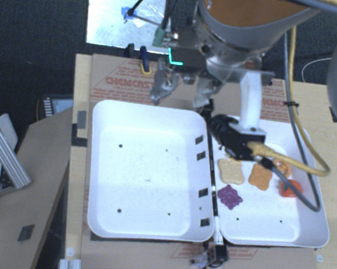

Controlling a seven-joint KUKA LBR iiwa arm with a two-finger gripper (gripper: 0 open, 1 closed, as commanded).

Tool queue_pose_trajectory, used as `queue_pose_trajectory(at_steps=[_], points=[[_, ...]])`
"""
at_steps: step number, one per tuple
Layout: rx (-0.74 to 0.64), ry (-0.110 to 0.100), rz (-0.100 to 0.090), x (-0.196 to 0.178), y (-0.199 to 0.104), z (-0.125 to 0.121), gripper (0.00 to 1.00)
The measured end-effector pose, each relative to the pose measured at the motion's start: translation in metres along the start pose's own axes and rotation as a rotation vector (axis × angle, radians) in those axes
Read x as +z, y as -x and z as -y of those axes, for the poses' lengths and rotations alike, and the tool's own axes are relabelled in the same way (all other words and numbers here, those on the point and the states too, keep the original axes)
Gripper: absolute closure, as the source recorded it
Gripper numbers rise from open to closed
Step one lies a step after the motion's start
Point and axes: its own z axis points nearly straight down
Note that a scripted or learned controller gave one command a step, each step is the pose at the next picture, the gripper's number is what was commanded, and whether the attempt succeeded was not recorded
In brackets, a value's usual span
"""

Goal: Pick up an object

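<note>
Gripper (181, 91) hangs at far rim of left bin (105, 155); jaws look spread, nothing between, tho view is blurry. Food toys, i.e. purple piece (230, 196), cracker (231, 171), toast (260, 177), lie in right bin (265, 230), nearer camera and rightward of jaws.

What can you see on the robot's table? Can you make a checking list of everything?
Surface: bench with two white bins, left bin and right bin, side by side.
Job's things: in the right bin, a purple piece, a pale toast shape, an orange-brown piece, a red piece.
Clutter: nothing seen.
Grippers: gripper up over the far edge of the left bin, nothing between its fingers.
Cables: yellow cable and grey cable over the right bin.
Surroundings: metal rail at left; shiny panel behind.
</note>
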Motion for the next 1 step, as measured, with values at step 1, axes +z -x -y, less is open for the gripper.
queue_pose_trajectory(at_steps=[1], points=[[-0.005, 0.002, -0.002, -0.0115, -0.0004, -0.0002, 1.00]])
